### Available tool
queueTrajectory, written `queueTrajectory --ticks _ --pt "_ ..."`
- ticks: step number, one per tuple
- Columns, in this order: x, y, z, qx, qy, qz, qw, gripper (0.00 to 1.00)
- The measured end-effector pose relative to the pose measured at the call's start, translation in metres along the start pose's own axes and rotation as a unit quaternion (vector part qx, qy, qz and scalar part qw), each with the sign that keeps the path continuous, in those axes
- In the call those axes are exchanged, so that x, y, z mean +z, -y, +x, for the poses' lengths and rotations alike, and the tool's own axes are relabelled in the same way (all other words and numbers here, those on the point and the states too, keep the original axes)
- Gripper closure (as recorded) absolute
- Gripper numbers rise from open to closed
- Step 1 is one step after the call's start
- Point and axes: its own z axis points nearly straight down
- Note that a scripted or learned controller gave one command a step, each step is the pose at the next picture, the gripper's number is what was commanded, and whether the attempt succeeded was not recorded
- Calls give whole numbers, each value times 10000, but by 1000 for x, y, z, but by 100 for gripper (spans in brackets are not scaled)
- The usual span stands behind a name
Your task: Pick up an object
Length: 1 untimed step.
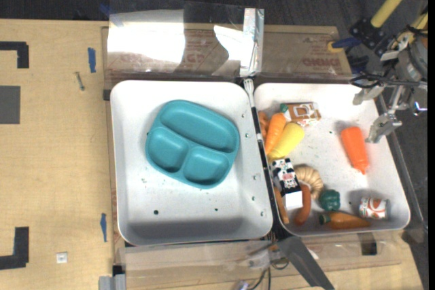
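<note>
Nearest the camera, a carrot (345, 219) and small can (373, 208) lay along the right bin's (401, 176) near wall. The orange piece (354, 148) lay isolated, right of centre. The end effector (380, 115), fingers spread and empty, hovered just right of it; descending centred over this uncluttered piece seemed best.

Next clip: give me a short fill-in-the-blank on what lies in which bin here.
1. The teal divided plate lies in the ____ bin.
2. The plate has ____ compartments.
3. The toy foods, such as the orange carrot, lie in the ____ bin.
4. The gripper is above the right bin's ____ edge.

Missing words: left; three; right; right
</note>
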Motion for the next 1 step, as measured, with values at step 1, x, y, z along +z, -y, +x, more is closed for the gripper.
queueTrajectory --ticks 1 --pt "118 31 13 139 -51 -15 9999 0"
